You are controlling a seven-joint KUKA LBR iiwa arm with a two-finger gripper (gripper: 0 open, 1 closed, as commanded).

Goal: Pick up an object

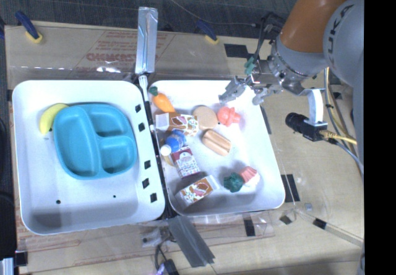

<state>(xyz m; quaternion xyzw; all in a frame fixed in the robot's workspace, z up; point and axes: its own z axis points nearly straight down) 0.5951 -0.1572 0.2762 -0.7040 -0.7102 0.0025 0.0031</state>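
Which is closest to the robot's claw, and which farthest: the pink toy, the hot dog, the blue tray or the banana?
From the gripper:
1. Pink toy, just below it, right bin.
2. Hot dog, middle of the right bin.
3. Blue tray, left bin.
4. Banana, at the tray's far left edge.

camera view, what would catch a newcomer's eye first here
The bright blue divided tray in the left bin, with a yellow banana tucked against its far left edge. Next, the right bin crowded with small toy foods, and the gripper hovering over its far right corner.
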